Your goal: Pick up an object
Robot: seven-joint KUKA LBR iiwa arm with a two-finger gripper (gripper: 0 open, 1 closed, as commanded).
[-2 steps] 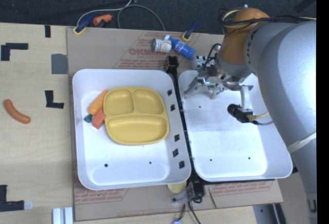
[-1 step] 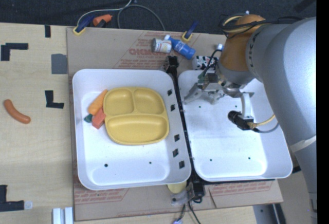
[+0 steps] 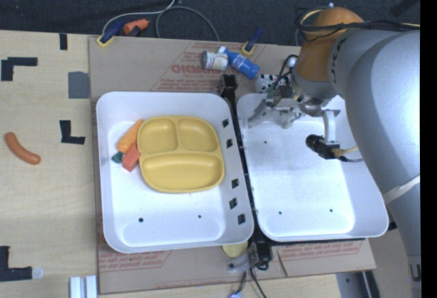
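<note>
My gripper (image 3: 272,114) hangs low over the far left corner of the right bin (image 3: 307,208), close to the wall between the bins. I see nothing held in it. A yellow divided plate (image 3: 181,153) lies in the middle of the left bin (image 3: 164,228). An orange carrot-shaped piece (image 3: 128,137) leans against the plate's left edge. A small red and green piece (image 3: 129,160) sits just below the carrot piece.
An orange sausage-shaped toy (image 3: 22,148) lies on the bench far left of the bins. A blue and white bottle (image 3: 231,61) lies on the cardboard behind the bins. Clamps (image 3: 123,29) grip the cardboard's back edge. The arm's grey body covers the right side.
</note>
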